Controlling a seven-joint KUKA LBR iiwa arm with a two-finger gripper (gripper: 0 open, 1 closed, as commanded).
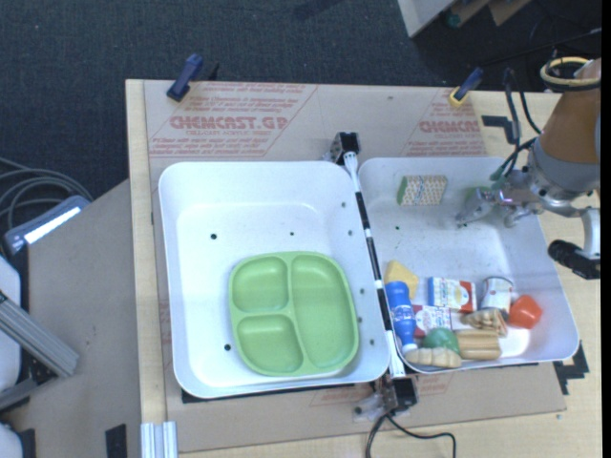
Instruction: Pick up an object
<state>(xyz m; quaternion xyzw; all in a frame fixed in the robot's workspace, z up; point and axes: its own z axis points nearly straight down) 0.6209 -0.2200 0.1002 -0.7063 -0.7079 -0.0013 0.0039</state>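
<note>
Toys sat heaped at the right bin's (563, 299) 6 o'clock: blue tube (401, 315), orange piece (525, 310), tan sticks (479, 344). Speckled sponge (421, 191) lay flat, alone, at 11 o'clock.

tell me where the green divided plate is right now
The green divided plate lies in the left bin, toward its front edge, across the divider from the blue tube and other small items in the right bin.

Left of the right bin (535, 256), touching it, sat the left bin (191, 218) holding a divided plate (291, 313), while inside the right bin a heap of small items (458, 322) crowded its near edge and a packet (422, 190) lay toward its far edge.
</note>
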